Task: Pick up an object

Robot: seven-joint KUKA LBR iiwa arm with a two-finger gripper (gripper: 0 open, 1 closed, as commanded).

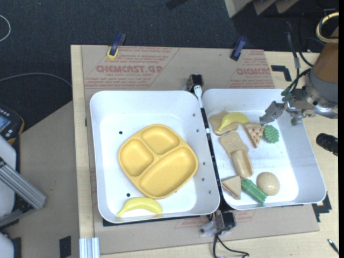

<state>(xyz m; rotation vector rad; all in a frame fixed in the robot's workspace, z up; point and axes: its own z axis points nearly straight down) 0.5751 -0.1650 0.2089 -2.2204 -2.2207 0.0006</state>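
The right bin (pixel 306 160) holds several toy foods: a yellow banana piece (pixel 232 120), a pizza slice (pixel 254 134), a green leafy piece (pixel 271 134), a tan bread slice (pixel 233 142), a tan roll (pixel 242 163), a beige round ball (pixel 267 183), a green pickle (pixel 252 191) and a sandwich wedge (pixel 232 186). My gripper (pixel 281 113) hangs over the bin's upper right part, just above the green leafy piece and the pizza slice. Nothing shows between its fingers.
The left bin (pixel 102 144) carries a yellow divided plate (pixel 157 159) and a yellow banana (pixel 140 206) at its front edge. Clamps (pixel 114 46) sit on the board's far edge. The arm (pixel 325 79) enters from the right.
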